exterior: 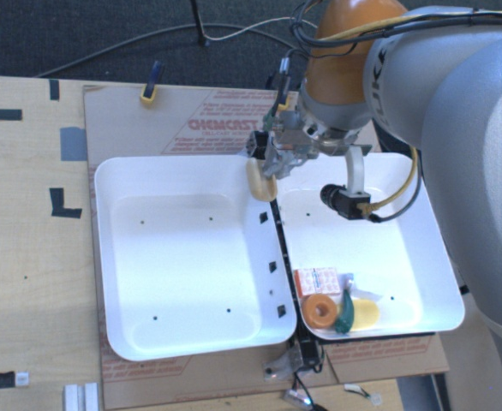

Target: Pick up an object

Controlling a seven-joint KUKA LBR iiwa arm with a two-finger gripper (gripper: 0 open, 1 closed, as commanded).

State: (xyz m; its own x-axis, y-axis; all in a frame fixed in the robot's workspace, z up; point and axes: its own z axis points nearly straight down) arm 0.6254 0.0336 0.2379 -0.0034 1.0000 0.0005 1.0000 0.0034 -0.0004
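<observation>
At the upper left of the picture a small yellow and blue clamp (151,86) sits on the brown cardboard sheet (208,118). Dark tape bits lie on the wooden bench (28,255) at the far left.

In the middle left is the left bin (182,264), white and shallow. Its right wall touches the right bin (422,255), and black clips run down the line where they meet.

Just above the top of that line hangs the gripper (266,176). A tan object (258,181) sits right at its tip, over the edge between the two bins. Whether the fingers pinch it, and whether they are wide or closed, cannot be told from here.

Lower down, in the near corner of the right bin, a few things lie close together: a red and white packet (317,279), an orange ring (321,311) just below it, a green thing (346,313) leaning beside the ring, and a yellow thing (365,313) touching the green one.

The big grey arm (465,101) with its orange band (349,37) fills the upper right.
</observation>
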